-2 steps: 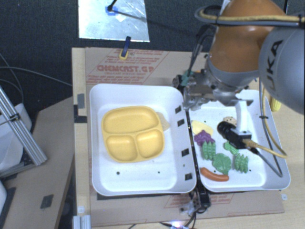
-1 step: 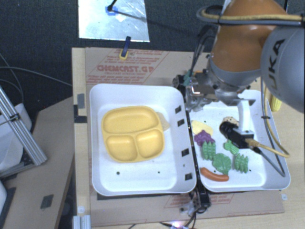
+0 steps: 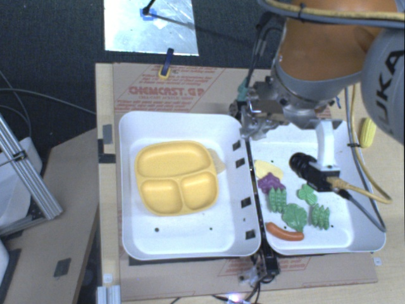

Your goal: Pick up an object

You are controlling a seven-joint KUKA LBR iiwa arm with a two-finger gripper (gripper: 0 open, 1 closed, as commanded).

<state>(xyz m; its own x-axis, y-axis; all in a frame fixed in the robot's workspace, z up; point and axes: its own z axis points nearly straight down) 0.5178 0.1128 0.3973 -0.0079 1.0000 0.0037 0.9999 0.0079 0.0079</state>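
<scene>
"CHEMCAST" cardboard sheet [image 3: 166, 91], arm [image 3: 386, 75] lettered "UKA"

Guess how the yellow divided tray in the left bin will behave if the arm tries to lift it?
The yellow divided tray looks like moulded plastic, so probably stiff and light for its size. It lies flat and wide in the left bin, so a grip would likely need its rim. Its glossy surface suggests it may slip.

A divided tray [image 3: 175, 176] lies in the left bin [image 3: 130, 233]; toy foods [image 3: 294, 215] lie in the right bin [image 3: 361, 233].
</scene>
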